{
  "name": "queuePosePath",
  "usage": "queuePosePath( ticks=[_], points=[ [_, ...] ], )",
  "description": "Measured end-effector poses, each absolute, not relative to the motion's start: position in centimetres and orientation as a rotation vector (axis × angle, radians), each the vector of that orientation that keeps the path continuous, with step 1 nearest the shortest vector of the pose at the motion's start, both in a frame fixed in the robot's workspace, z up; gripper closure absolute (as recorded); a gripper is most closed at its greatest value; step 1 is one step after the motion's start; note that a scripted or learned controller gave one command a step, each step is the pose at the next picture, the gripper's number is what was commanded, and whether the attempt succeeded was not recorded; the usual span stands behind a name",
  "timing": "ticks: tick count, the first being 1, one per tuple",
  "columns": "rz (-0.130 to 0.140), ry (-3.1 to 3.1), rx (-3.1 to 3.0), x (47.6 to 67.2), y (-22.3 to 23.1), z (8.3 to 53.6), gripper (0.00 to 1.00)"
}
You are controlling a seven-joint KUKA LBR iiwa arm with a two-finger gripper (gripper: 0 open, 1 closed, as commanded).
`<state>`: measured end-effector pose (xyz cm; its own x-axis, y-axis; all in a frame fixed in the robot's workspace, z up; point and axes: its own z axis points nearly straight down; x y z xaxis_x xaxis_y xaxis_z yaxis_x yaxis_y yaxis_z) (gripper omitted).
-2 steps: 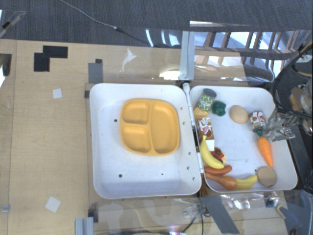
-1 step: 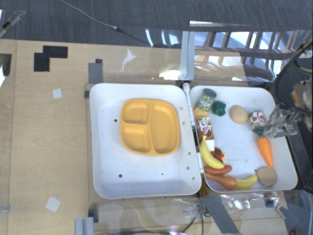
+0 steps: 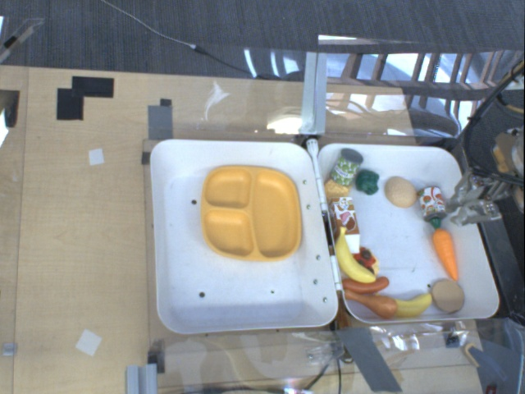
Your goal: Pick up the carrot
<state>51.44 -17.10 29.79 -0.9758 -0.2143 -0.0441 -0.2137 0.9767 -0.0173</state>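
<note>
The carrot (image 3: 445, 252) lies just below and slightly left of my fingers (image 3: 472, 208) in the right bin (image 3: 410, 245), its long axis running away from me toward the tip; whether I'm released or clenched, I cannot tell.

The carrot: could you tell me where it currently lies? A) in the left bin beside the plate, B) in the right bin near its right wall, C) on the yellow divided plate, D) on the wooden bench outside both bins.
B: the carrot lies in the right bin close to its right wall, just below the gripper.
</note>
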Motion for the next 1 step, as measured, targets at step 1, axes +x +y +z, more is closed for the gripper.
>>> queuePosePath(
  ticks=[1],
  points=[
    [-0.024,3.067,-0.334,51.71,-17.01,31.02,1.0]
  ],
)
